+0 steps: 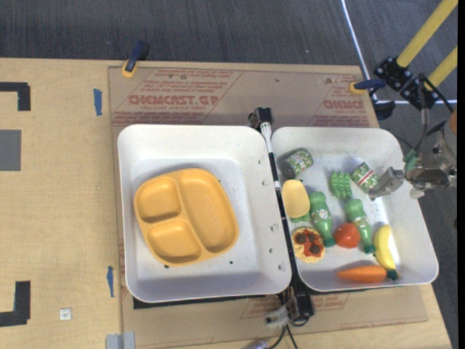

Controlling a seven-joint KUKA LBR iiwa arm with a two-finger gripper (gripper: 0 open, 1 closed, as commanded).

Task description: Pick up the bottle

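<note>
One green bottle [321,217] lies left of the claw [385,182].

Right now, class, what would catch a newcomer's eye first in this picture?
The big yellow divided plate fills the left bin. The right bin is crowded with toy food: green bottles, a tomato, a banana, a carrot. The gripper hangs at its right rim.

You had one fixed cam above the bench [58,158], looking down at a slant; both bins, left bin [131,195] & right bin [418,246], fit in frame.
</note>
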